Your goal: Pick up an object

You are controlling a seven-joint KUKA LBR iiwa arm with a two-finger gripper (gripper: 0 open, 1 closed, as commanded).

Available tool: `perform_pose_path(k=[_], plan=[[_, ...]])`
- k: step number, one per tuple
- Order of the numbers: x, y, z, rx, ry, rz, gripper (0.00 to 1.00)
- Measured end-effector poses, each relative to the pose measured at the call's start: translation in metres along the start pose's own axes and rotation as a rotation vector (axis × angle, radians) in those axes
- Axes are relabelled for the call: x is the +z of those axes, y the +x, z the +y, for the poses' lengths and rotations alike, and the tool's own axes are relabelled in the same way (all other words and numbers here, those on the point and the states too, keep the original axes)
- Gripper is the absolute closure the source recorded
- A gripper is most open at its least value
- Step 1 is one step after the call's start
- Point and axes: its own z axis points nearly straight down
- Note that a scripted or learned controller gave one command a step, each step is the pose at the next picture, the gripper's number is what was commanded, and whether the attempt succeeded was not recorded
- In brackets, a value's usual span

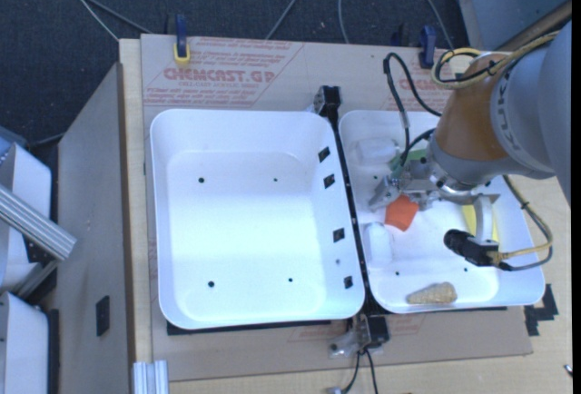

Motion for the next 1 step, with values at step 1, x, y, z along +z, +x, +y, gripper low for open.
perform_pose_path(k=[1], plan=[[0.0002,-0.0015,-0.0192,0.001,0.005,0.001,0.0]])
